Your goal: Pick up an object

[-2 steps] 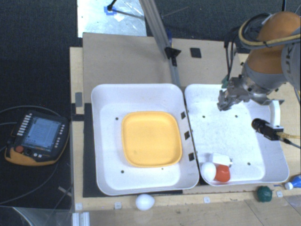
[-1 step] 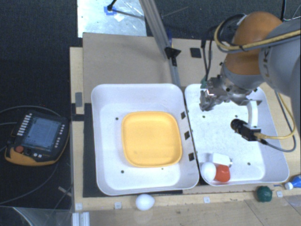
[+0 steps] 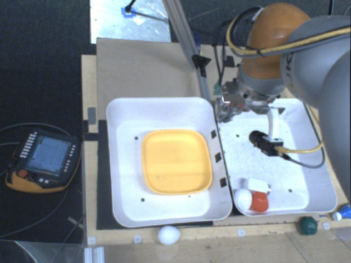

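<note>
Bench is carrying two shallow white bins side by side, and the grey arm is reaching in over them from the right. The left bin is holding a yellow square plate, which is lying flat and covering most of its floor. The right bin is showing mostly bare floor. The claw is hanging over the right bin's far left corner, close to the wall that the two bins share. I am not able to tell how far it is open, nor whether it is gripping anything.

The likeliest things to pick are huddling in the near left corner of the right bin, well apart from the claw. They are a white block, an orange-red piece just in front of it, and a white egg-shaped thing touching the orange one on its left.

Judging from this, I am treating the step in hand as the approach, with no grasp made yet. To do it well, I am wanting the claw travelling along the shared wall toward the near edge, then descending squarely on the white block. That one is looking a little freer than its neighbours. Crowding the corner is risking a scrape on the rim or a nudge that is scattering the pile.

Outside the bins, a white egg and a green ball are resting along the bench's near edge.
</note>
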You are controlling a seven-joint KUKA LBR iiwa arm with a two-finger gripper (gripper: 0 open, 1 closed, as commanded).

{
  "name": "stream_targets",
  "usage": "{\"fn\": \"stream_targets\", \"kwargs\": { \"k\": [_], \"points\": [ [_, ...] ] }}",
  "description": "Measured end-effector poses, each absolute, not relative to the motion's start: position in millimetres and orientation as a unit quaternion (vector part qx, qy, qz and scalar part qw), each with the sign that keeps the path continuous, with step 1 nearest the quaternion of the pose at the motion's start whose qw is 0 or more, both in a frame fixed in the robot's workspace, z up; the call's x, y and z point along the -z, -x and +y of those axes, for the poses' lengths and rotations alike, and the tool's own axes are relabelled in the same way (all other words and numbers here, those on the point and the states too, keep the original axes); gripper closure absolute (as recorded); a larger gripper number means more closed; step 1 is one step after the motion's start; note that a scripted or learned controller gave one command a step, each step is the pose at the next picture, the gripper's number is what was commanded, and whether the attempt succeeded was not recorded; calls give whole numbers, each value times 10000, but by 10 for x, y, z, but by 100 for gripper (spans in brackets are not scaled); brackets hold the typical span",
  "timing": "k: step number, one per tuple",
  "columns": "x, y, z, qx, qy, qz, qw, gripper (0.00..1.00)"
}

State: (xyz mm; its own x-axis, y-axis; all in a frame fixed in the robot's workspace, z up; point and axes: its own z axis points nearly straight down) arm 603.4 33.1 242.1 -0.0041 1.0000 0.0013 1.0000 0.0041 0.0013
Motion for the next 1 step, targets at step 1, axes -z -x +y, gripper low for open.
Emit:
{"fn": "stream_targets", "kwargs": {
  "k": [1],
  "points": [
    [-2372,-6237,838,4,7057,-7085,3,100]
  ]
}}
